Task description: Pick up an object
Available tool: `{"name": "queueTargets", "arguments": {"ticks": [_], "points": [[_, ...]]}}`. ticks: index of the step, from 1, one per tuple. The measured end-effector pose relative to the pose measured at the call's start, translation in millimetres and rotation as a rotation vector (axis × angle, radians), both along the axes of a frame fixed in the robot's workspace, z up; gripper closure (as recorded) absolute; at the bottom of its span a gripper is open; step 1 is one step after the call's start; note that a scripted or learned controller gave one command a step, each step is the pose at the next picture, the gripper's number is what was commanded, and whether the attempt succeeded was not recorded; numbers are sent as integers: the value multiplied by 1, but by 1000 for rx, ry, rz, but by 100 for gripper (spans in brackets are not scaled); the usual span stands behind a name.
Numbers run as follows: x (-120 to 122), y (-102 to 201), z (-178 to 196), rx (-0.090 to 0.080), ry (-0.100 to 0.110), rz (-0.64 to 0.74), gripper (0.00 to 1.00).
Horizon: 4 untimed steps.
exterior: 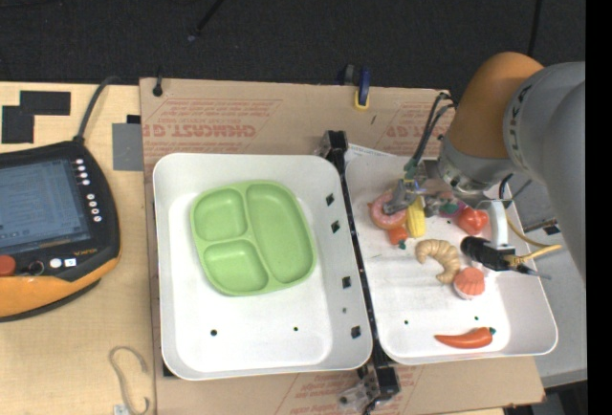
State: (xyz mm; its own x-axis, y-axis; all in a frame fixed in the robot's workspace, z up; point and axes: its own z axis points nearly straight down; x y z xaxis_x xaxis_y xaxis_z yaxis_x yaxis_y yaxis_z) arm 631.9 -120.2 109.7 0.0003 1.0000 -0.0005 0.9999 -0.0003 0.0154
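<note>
At the upper left of the right bin (406, 308), item one on my screen: the gripper (413, 193), lowered from the grey arm (540, 131) with its orange band (488, 102). Whether it is apart or together I cannot tell from this slant, and I see nothing I could log as held. Directly under it, touching or nearly so: a yellow piece (416, 220), upright on the bin floor. Just to the left of that is a pink ring (384, 208), with a small orange-red piece (398, 234) against its lower edge. On the far side of the yellow piece is a red piece (472, 217), partly hidden by the wrist. Below these is a tan croissant (437, 254), curved, lying flat, and just beside its lower right end a round pink-orange piece (469, 283). Well apart from the rest, near the bin's front edge, lies a red chili pepper (464, 338) with a green stem. Left bin (191, 327): one green divided tray (253, 236), three compartments, set near the middle. Both bins rest on a cardboard sheet (239, 117), with a blue and yellow clamp (361, 88) on its far edge. Bench, far left: a pendant with a lit screen (43, 222) and an orange lower rim.
</note>
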Motion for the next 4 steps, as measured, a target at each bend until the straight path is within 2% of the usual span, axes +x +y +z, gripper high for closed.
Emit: {"name": "queueTargets", "arguments": {"ticks": [1,2,3,4], "points": [[0,-8,63,0,12,-3,100],[0,-10,116,0,13,-2,100],[-35,26,120,2,20,1,100],[-58,70,129,3,20,2,100]]}}
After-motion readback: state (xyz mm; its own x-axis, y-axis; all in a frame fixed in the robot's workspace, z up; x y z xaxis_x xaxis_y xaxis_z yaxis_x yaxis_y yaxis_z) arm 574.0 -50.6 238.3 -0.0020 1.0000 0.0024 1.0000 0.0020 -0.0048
